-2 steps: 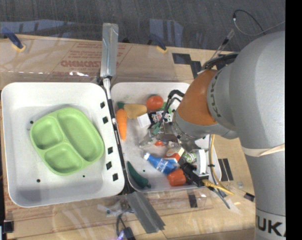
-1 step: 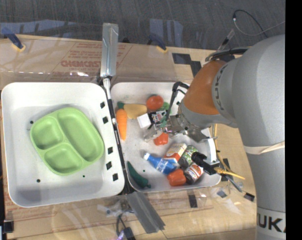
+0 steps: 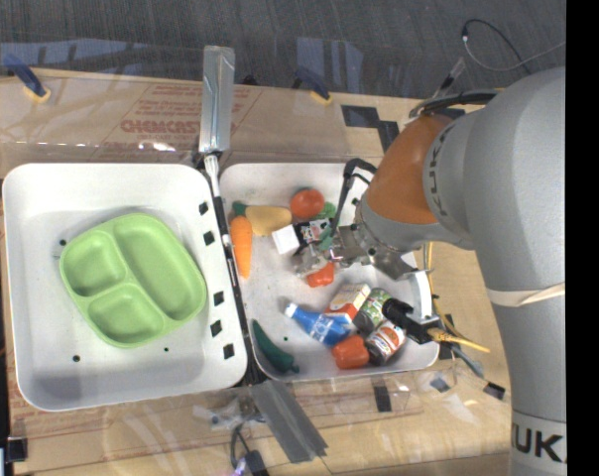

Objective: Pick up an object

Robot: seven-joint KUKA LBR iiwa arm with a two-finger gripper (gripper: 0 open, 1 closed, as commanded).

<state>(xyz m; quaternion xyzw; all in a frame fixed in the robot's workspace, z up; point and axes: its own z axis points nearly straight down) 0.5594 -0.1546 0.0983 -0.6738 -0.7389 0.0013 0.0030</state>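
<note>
I work in what looks like a robotics lab: two white bins (image 3: 42,196) sit taped to a cardboard-covered bench (image 3: 280,107), toy food fills the right bin (image 3: 280,181), and beyond the bench lies grey carpet, perhaps.

Readable: red block lettering, seemingly "CHEMCAST", printed on the clear plastic sheet (image 3: 131,117) taped across the far side of the desk (image 3: 280,107), with a finer line of red print above it, too small to make out. Also readable: large black letters "UK" on the grey casing of the robot arm (image 3: 539,448) at the lower right, cut off by the edge of the view. Labels present on the small dark jar with a red-and-white wrapper (image 3: 385,341) and on the blue-and-white tube (image 3: 316,324) in the right white bin (image 3: 280,181), but print too small and blurred to read.
</note>
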